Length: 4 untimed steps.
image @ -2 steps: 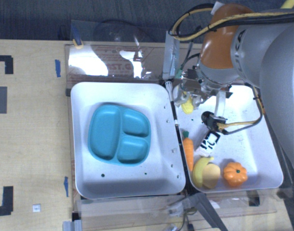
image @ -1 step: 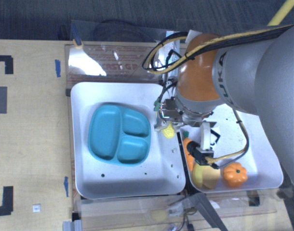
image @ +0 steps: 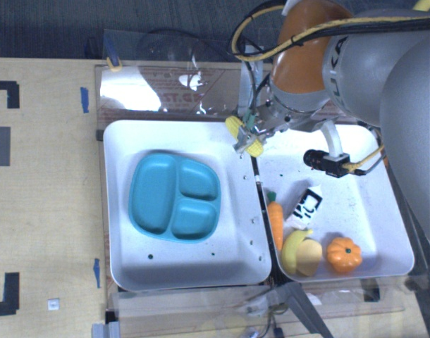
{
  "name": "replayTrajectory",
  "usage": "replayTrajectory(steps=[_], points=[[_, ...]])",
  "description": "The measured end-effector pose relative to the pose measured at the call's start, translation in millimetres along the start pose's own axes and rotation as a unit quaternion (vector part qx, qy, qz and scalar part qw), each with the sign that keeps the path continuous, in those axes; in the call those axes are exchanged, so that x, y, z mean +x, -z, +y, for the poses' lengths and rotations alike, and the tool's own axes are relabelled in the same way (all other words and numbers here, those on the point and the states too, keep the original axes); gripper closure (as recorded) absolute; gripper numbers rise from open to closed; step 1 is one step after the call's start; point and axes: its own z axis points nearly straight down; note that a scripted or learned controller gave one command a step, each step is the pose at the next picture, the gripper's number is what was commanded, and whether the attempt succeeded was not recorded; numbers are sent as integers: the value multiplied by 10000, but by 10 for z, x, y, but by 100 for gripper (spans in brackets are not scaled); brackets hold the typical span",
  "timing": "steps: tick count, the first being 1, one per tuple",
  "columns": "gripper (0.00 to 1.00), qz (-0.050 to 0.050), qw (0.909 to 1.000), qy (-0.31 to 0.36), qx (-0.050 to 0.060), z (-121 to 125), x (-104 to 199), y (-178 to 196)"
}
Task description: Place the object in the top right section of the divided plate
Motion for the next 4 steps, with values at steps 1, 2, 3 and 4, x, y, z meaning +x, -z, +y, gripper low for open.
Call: replayTrajectory(steps=[1,2,3,4], points=[[100,18,9905,1375,16,231,521,-595],[100,-14,9893,1458,-44,219,272,45],[100,-12,9404,3400,-36,317,962,-667],[100,-113,9677,2515,-159,518,1422,-749]])
